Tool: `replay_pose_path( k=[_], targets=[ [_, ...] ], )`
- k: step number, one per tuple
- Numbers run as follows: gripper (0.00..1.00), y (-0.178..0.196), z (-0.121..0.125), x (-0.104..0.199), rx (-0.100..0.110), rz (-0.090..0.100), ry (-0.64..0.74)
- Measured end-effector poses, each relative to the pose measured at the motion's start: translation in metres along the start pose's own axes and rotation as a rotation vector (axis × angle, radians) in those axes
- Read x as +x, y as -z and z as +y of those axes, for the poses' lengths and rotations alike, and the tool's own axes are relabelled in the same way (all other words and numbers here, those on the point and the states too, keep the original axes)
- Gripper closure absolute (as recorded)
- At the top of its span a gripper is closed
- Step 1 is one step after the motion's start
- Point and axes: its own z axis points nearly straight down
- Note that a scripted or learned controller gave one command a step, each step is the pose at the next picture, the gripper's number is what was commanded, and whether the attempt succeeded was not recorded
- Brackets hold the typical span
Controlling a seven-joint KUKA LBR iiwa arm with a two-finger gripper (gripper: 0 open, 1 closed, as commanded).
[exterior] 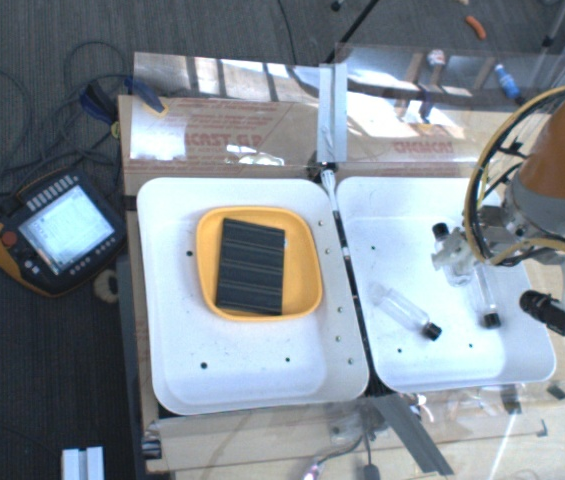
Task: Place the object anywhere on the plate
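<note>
The dark ribbed block [251, 266] already sits flat on the yellow plate [209, 286], roughly in the middle of it, inside the left bin [252, 383], so going by the task sentence the placing looks done or as good as done. The arm [552, 168] is way over on the other side, above the right bin [462, 368], with the gripper [459, 258] hanging near that bin's middle, well apart from the plate. Honestly can't tell from this angle whether the tool is released or clenched, since it's a small pale blob against a white bin. Two clear vials lie in that right bin: one vial with a black cap [406, 314] toward the bin's middle, and another vial [485, 298] just below the gripper. As for what could go wrong: the gripper is very near that second vial, so a low move could knock it or send it rolling. If the arm swings back across toward the left bin at a low height, it could clip the divider between the bins or nudge the block off the plate's shallow rim. A teach pendant [52, 233] sits on the floor to the left, clear of everything.
</note>
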Motion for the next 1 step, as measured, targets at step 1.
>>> replay_pose_path(
  k=[1],
  targets=[
    [0.00,0.0002,0.0001,-0.0001,0.000,0.000,0.000]
  ],
)
